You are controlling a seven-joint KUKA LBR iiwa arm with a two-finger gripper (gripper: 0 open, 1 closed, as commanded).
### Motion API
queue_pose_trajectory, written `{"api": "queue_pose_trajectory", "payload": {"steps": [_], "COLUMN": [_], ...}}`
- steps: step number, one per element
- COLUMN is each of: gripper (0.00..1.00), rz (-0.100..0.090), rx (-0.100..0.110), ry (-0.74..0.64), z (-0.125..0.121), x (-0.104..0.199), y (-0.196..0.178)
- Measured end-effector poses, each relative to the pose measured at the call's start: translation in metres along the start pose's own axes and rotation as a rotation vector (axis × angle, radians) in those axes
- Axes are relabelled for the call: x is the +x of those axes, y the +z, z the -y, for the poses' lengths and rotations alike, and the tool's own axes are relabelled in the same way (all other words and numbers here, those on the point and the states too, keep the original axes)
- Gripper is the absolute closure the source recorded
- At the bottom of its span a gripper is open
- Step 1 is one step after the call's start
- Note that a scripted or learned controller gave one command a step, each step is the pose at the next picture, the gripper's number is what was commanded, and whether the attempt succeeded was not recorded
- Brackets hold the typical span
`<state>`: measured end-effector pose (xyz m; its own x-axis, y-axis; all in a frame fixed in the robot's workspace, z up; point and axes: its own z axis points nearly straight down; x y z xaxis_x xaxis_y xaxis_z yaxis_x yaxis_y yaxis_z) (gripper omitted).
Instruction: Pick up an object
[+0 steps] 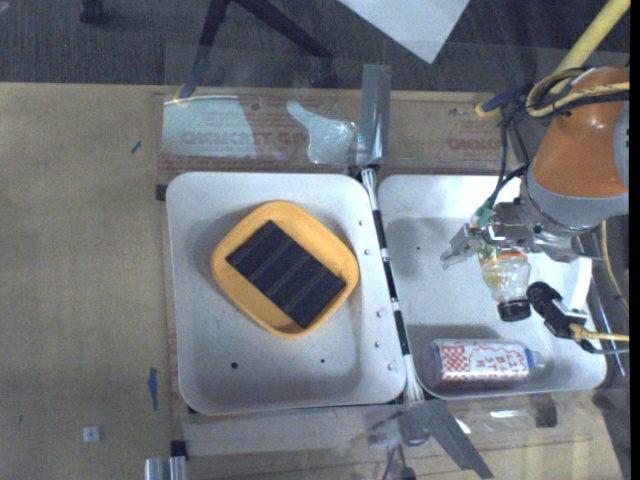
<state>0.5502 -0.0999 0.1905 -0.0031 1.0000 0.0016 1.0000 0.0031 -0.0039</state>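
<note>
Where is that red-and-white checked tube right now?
The checked tube lies on its side along the near edge of the right bin, below the small bottle and the gripper.

- Light: even, diffuse, moderately bright, from overhead; no hard-edged shadows.
- Left bin [200,368]: white floor nearly washed out; soft grey shading along its curved walls.
- Yellow tray [285,268]: faint, soft shadow on its left and lower sides.
- Right bin [420,218]: dim shadow patches under the arm [580,158].
- Clear sheet [260,133] above the bins: pale glare, hazy reflections.
- Floor [100,28] at top: dark, low detail.
- Sharpness: modest overall; small items in the right bin smeared, label print unreadable.
- Colour: slightly warm cast on the bench [70,268].
- Edges: no marked bending.
</note>
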Motion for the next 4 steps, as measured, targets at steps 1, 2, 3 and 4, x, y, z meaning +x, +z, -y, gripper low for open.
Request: {"api": "queue_pose_trajectory", "payload": {"steps": [1, 2, 3, 4], "gripper": [1.00, 1.00, 1.00, 1.00], "rz": [0.000, 0.001, 0.003, 0.002], "rx": [-0.001, -0.003, -0.005, 0.001], "ry": [0.003, 0.006, 0.020, 0.018], "z": [0.000, -0.001, -0.031, -0.075], "x": [-0.001, -0.003, 0.026, 0.013], "y": [-0.009, -0.018, -0.137, -0.074]}}
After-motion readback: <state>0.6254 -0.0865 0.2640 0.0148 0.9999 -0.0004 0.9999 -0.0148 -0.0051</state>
